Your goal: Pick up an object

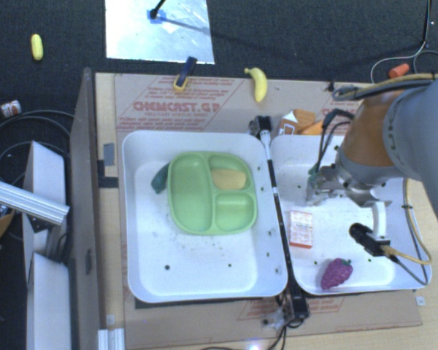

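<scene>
In the right bin (394,275) lie a small red-and-white packet (301,228) near the left wall and a purple berry-like toy (336,273) at the front. My gripper (318,189) hangs low over the back left of this bin, a little behind and to the right of the packet. Its tip is dark and partly hidden by the wrist. The left bin (204,275) holds a green divided tray (208,203) with a yellow piece (229,178) in its upper right compartment. A dark green item (160,178) lies against the tray's left edge.
A black rod (276,195) runs along the seam between the bins. Behind the bins on the cardboard lie a yellow banana (258,83), a blue-and-yellow clip (183,74) and an orange item (307,121). A black cable plug (368,239) hangs over the right bin.
</scene>
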Controlling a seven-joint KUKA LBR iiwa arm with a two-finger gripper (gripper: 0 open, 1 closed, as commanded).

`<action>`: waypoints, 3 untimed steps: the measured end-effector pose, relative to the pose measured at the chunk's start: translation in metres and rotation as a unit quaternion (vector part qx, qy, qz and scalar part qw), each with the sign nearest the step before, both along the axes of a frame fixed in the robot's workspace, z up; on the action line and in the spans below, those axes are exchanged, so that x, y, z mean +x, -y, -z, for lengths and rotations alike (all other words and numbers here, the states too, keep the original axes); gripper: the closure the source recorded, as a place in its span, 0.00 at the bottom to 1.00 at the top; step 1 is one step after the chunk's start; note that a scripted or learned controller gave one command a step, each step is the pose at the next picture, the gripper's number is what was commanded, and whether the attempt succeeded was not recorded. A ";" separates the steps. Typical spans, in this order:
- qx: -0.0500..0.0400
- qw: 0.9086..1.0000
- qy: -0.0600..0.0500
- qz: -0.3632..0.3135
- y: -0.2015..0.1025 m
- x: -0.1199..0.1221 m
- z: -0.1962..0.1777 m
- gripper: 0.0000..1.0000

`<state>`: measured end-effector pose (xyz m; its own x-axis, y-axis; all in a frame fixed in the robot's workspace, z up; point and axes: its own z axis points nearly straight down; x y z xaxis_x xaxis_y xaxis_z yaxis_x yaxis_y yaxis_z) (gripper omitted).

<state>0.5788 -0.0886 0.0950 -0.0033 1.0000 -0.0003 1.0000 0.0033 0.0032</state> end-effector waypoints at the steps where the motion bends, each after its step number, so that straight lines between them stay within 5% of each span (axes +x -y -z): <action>1: 0.000 1.000 0.000 0.000 0.000 0.000 0.000 0.00; 2: 0.000 1.000 0.000 0.002 0.029 0.027 0.010 0.00; 3: -0.001 1.000 0.003 -0.002 0.031 0.093 0.009 0.00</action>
<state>0.6722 -0.1194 0.0861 -0.0072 1.0000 -0.0018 0.9999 0.0073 0.0093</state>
